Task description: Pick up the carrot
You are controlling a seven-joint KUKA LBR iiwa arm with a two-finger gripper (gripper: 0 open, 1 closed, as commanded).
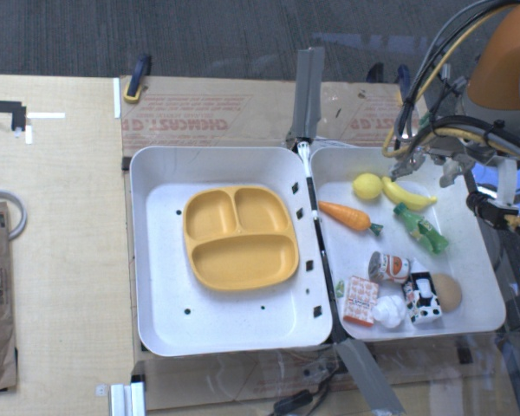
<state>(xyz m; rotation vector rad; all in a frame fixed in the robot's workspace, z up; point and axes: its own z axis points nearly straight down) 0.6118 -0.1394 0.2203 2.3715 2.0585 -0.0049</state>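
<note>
The carrot (345,217) lies in the right bin (485,319) near its left wall, leafy end pointing right, apart from the lemon (367,186) and banana (407,196) above it. The gripper (426,161) hovers over the bin's upper right area, close to the banana; whether it is open or closed cannot be told. A yellow divided plate (240,237) sits in the left bin (156,319).
</note>
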